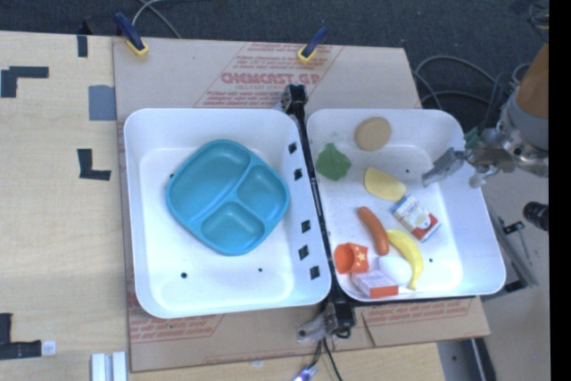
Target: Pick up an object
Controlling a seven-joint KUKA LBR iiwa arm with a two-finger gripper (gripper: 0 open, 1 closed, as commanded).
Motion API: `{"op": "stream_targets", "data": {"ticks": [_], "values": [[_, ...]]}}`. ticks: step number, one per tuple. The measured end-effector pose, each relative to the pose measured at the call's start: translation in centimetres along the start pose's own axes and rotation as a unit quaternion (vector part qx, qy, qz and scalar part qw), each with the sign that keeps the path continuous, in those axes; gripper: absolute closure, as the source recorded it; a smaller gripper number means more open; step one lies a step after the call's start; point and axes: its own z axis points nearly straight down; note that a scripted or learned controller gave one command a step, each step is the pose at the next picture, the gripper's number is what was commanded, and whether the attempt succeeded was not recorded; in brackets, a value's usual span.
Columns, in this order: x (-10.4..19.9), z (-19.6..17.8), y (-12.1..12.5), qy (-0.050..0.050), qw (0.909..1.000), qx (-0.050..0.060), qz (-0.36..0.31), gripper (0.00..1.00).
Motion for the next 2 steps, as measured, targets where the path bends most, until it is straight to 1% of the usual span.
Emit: {"op": "stream_targets", "data": {"ticks": [1, 2], "values": [[6.1, 8.6, -2.0, 0.001, 1.0, 0.001, -0.001, 0.0], [8.3, 13.1, -2.2, 0.0, 1.0, -0.001, 0.0, 0.0]]}}
